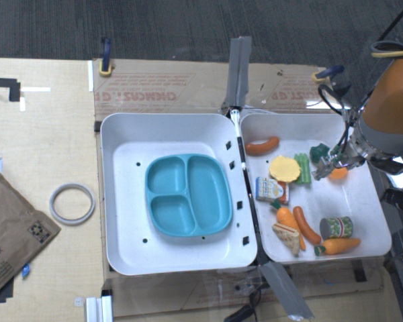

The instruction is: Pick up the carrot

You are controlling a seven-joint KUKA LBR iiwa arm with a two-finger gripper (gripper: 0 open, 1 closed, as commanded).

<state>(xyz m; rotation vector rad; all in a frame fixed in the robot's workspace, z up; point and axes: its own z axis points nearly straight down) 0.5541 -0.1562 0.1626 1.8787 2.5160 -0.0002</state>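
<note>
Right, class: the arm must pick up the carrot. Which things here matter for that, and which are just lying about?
Belongs to the job: carrot, gripper, right bin.

Lying about: blue divided plate, sausages, can, tape ring, sandwich.

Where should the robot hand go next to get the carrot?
Probably toward the front of the right bin. The gripper sits near the bin's far right side beside a small orange piece, while the carrot lies at the near edge, by the can.
</note>
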